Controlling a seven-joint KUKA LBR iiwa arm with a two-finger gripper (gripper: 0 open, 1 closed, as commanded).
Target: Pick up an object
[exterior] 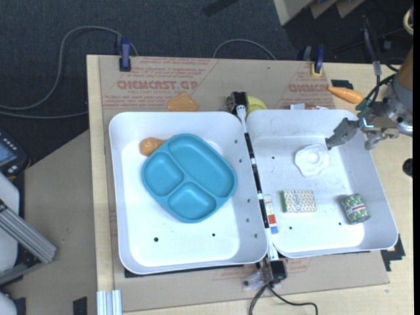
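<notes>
The bench is a pale board (197,77) printed with reddish lettering, and it carries two shallow white bins side by side; the left white bin (131,241) holds a turquoise plastic divided plate with three compartments (189,176), which lies tilted across the bin's upper middle; a small orange rounded object (149,146) sits just beside the plate's upper left edge, partly tucked under it.

The right white bin (374,235) holds three loose things; a white crumpled soft object (311,160) lies in the upper middle of the bin; a small flat rectangular packet with a pale speckled pattern and green edges (299,201) lies below it, nearer the front; a small green and red patterned block (355,208) rests near the bin's right front corner, well apart from the white object.

The arm enters from the right, and its two-finger gripper (354,131) hangs over the upper right part of the right bin; one dark finger (341,135) slants down and to the left, its tip just beside the white crumpled object; nothing shows between the fingers, and whether they stand apart or together cannot be told from this angle.

Behind the bins, on the board, lie a second orange lump (182,102), a yellow rounded object (255,104) next to a dark clip at the seam between the bins, and an orange carrot-shaped piece (345,94) near the back right; two blue clamps (124,53) grip the board's far edge.
</notes>
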